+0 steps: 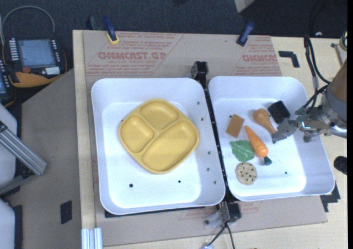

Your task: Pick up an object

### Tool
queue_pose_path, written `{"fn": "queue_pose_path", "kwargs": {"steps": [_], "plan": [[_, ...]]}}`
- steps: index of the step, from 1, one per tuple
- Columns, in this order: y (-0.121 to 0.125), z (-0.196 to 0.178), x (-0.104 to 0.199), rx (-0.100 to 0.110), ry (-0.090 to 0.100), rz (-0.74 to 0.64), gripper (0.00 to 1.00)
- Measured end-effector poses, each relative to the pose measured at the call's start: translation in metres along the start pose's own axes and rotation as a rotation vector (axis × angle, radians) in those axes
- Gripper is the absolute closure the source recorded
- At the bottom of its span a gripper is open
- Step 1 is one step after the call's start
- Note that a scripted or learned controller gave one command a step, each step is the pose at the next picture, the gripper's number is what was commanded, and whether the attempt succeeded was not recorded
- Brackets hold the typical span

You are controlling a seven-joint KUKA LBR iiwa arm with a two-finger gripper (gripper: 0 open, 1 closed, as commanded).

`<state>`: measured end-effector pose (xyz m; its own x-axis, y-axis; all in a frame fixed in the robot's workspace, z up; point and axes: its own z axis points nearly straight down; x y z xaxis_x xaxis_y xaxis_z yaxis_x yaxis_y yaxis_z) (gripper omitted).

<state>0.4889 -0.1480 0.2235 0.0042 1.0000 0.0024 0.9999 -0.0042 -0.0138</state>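
Nearest the cam sits the near rim of the left bin (pixel 160 205), w/ the bench (pixel 165 49) under both bins. Left bin holds a yellow 3-compartment plate (pixel 159 135), roughly centred, lying flat. Right bin (pixel 276 187) sits just beside it, touching along the middle edge.

Arm (pixel 337 99) comes in from the right over the right bin's right side. Gripper (pixel 285 122) hangs at the bin's centre-right; fingers look spread, one dark pad at the far side, one grey at the near side, nothing pinched btwn them.

Objs in right bin, big to small approx: orange carrot (pixel 256 141), lying diagonal, green tip toward near-right, just left of the gripper; tan pear-like piece (pixel 263 117) at the far side, touching or v. close to the carrot's top end and the dark finger pad; green leaf (pixel 242 150) touching carrot's left side; brown block (pixel 235 125) left of the pear piece; round cookie (pixel 246 173) near side, apart from the leaf.
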Motion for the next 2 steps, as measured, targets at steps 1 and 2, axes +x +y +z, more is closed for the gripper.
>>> {"fn": "queue_pose_path", "kwargs": {"steps": [1,2], "plan": [[0.003,-0.007,0.001,-0.014,-0.003,-0.004,0.0],[-0.005,0.049,-0.006,-0.007,0.0,-0.003,0.0]]}}
